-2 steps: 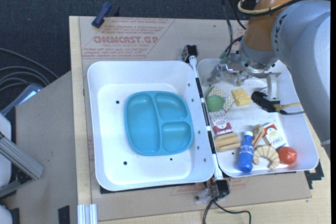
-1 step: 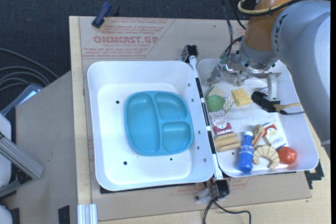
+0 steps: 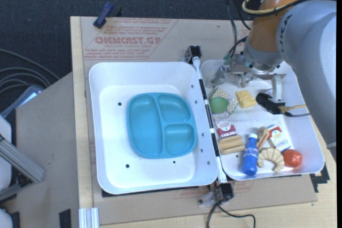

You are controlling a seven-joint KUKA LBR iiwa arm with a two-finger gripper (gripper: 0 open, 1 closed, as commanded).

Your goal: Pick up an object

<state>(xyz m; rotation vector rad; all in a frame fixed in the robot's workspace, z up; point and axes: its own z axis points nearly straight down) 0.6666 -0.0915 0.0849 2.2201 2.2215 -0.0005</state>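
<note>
Gripper (image 3: 235, 69) low at the right bin's (image 3: 315, 152) twelve o'clock end.
Can't tell its grip from here; nothing visibly grasped. Yellow block (image 3: 245, 98) sits just at its five o'clock, green ball (image 3: 218, 104) at seven.

blue plate (image 3: 160, 125) in white bin (image 3: 101, 88); red tomato (image 3: 292, 157); blue bottle (image 3: 250, 155).

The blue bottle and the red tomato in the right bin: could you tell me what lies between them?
In the camera view, a croissant lies between the blue bottle and the red tomato, near the right bin's front edge.
</note>
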